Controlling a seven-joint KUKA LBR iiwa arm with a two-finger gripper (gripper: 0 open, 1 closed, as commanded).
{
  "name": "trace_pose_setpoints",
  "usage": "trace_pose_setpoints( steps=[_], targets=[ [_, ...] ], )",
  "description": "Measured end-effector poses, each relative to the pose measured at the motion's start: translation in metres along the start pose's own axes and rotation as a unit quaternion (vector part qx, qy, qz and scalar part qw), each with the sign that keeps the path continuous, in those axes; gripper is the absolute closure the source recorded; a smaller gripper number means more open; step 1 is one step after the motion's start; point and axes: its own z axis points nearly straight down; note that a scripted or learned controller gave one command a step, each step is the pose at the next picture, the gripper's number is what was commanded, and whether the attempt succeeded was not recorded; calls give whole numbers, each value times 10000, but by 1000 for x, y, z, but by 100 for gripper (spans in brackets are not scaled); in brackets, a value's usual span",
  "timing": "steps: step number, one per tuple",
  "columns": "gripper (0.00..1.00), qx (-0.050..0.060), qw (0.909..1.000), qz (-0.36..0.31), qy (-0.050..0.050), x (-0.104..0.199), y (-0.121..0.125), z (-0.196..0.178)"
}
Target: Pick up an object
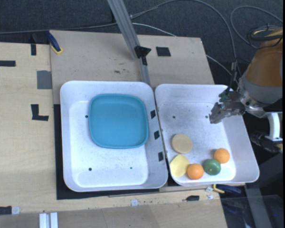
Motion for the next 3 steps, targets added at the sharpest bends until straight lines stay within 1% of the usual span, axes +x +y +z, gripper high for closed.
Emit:
trace_pose_setpoints(
  steps=[1, 3],
  targets=[
    [100, 0, 10000, 1, 0, 50, 8, -9],
    [100, 5, 10000, 6, -1, 144, 16, 3]
  ],
)
